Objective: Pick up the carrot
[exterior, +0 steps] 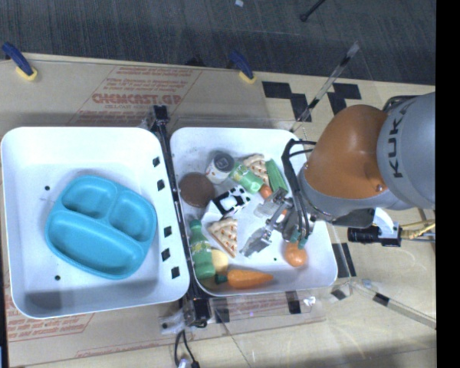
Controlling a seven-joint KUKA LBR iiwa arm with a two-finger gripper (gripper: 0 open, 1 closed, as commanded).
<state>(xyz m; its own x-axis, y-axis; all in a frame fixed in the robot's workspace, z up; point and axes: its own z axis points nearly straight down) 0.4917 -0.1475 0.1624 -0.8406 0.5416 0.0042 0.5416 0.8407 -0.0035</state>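
The carrot [248, 279] is orange and lies on its side along the front wall of the right bin [322, 263]. My gripper [273, 236] hangs over the middle of that bin, a little behind and to the right of the carrot, not touching it. Its silver fingers [254, 243] look open, with bare bin floor between them. The grey arm with its orange band [345, 163] covers the bin's right side.
Around the gripper lie a round orange fruit [295, 256], a pizza slice [225, 236], a brown disc [195, 188], a green item [202, 256], a small can [222, 162] and more toy food at the back. The left bin [19, 159] holds a blue divided plate [100, 225].
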